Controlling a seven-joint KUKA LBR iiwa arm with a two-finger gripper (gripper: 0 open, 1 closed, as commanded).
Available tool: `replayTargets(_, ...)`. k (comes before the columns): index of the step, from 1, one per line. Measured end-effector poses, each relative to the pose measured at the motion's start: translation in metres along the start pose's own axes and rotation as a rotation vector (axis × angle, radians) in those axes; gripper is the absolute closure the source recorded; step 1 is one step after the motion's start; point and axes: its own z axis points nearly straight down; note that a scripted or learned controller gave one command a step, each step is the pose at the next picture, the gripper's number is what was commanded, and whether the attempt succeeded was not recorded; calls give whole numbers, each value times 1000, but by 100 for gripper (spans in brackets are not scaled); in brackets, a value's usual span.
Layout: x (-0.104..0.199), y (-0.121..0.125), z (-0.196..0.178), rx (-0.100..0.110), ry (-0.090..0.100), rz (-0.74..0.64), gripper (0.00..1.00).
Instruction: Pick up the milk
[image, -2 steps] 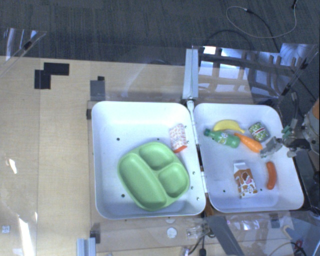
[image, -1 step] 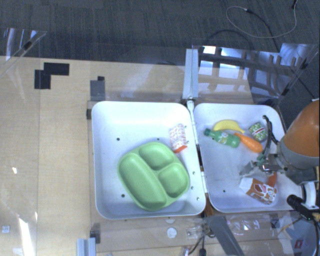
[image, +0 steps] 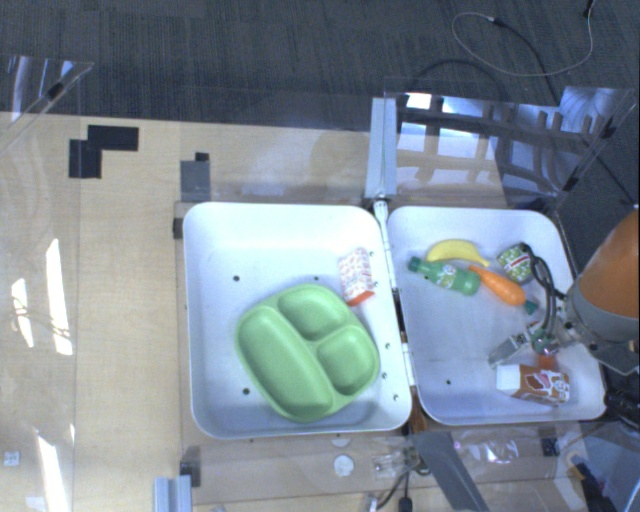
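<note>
The grey, orange-banded arm (image: 612, 290) reaches in from the right; its pincer (image: 522, 345) hangs low.

Glossy white plastic bins (image: 210, 330) – pale wooden bench (image: 120, 330) – matt

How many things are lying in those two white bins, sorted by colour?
Green: 3, the divided plate, the bottle and the small can
Yellow: 1, the banana
Orange: 1, the carrot
White and reddish: 2, the small packet and the milk carton
Total: 7
</note>
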Motion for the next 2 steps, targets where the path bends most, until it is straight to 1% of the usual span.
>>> replayTargets(1, 1, -1, -3, 2, 1, 31, 0)
replayTargets(2, -6, -5, -57, 5, -10, 64, 0)
